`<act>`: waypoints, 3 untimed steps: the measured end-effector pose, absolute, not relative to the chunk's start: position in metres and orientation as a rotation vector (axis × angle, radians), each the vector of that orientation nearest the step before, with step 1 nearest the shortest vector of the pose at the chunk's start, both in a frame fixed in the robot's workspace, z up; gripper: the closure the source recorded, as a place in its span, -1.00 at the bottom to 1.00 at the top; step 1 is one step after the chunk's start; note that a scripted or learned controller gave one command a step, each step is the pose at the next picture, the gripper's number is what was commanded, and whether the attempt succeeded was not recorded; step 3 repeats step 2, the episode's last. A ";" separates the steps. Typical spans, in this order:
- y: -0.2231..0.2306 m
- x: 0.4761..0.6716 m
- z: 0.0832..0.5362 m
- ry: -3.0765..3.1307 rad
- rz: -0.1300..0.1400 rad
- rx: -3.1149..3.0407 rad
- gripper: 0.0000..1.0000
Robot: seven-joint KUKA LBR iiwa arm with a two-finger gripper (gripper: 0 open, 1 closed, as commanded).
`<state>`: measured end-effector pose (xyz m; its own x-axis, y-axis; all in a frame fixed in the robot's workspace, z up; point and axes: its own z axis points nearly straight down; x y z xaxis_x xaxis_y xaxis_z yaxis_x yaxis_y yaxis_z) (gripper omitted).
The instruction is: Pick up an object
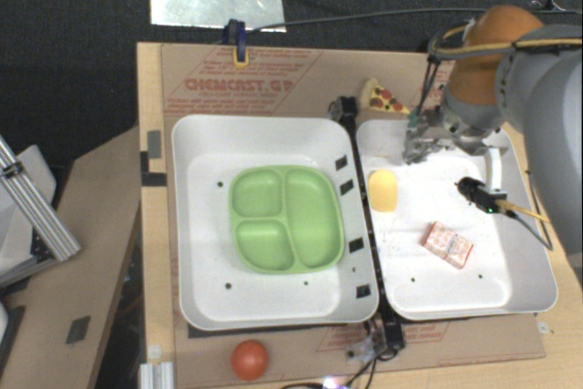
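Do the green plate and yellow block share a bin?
No, the green divided plastic plate lies in the left bin, the pale yellow block in the right bin.

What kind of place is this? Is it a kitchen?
Probably a robot lab, not a kitchen. A robot arm reaches over the right bin, the left bin holds a green tray, and both sit on a bench.

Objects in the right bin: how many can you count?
2 in the right bin: a yellow block by its left wall and a pink box nearer the front, about midway across. The arm covers the far right corner, so another may be hidden.
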<state>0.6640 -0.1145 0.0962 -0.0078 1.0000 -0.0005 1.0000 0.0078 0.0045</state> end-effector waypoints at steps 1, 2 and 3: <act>-0.109 0.660 0.143 2.224 0.005 2.214 1.00; -0.109 0.662 0.209 2.223 0.008 2.210 1.00; -0.109 0.662 0.209 2.223 0.008 2.210 1.00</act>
